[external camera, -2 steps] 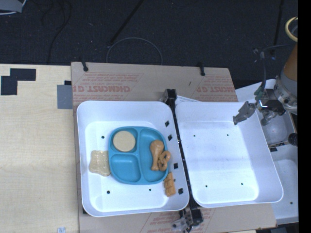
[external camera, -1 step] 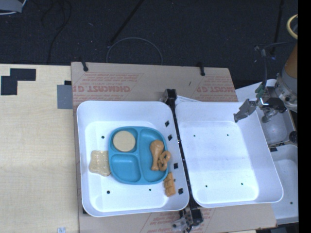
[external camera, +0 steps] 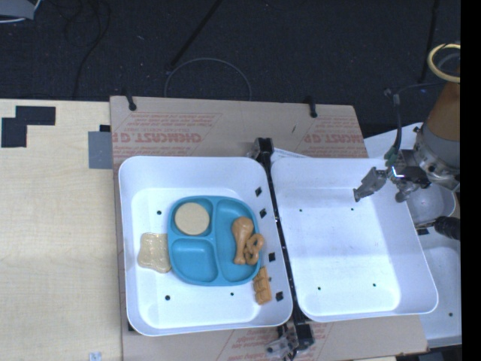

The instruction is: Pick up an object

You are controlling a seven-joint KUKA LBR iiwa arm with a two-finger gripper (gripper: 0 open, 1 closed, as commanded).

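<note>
Partly cut off at the view's right side, the arm (external camera: 443, 126) shows little beyond its wrist. Nearer the camera, the left bin (external camera: 143, 307) holds a blue divided plate (external camera: 197, 262) bearing a round cracker (external camera: 191, 218) and a pretzel (external camera: 246, 241); a pale biscuit (external camera: 154, 253) touches its left rim. Farther back, the gripper (external camera: 370, 186) hovers over the right bin (external camera: 421, 292); whether it is spread or clenched cannot be made out, and nothing is visibly held.

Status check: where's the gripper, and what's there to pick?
Gripper over right bin, nothing between its fingers. Food pieces on blue tray, left bin. Path clear.
</note>
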